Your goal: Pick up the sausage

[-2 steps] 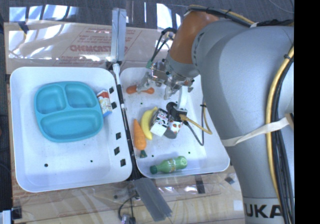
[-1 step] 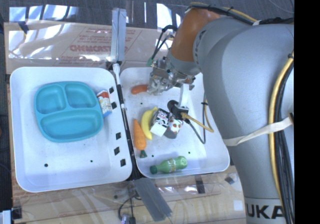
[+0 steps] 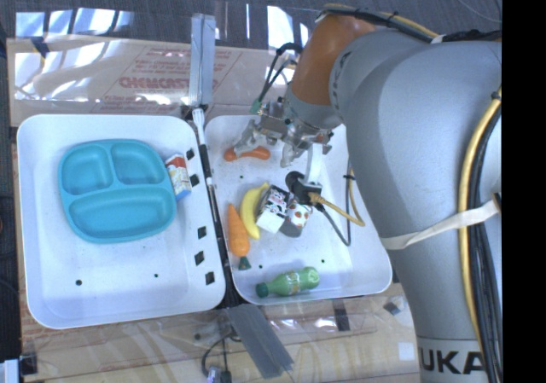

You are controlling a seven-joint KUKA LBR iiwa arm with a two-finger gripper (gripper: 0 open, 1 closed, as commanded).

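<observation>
Orange-brown and small, the sausage (image 3: 246, 153) lies at the far end of the right bin (image 3: 363, 266), close to the wall that divides it from the left bin (image 3: 34, 228). It rests flat on the white floor, with one end curled up a little. I, the gripper (image 3: 275, 143), hang just beside it at that same far end. My two fingers (image 3: 255, 133) stand spread apart with nothing between them, and one tip is almost over the sausage.

It looks to me like a light toy piece, probably smooth plastic or rubber, so weight should be no trouble but slip might be. A rounded skin tends to squirt out of a pinch taken near an end. I would close across its middle, square to its length, and low enough to catch the widest part.

The banana (image 3: 250, 210), the carrot (image 3: 238, 231) and the green bottle (image 3: 289, 282) lie nearer the front, well apart from it.
</observation>
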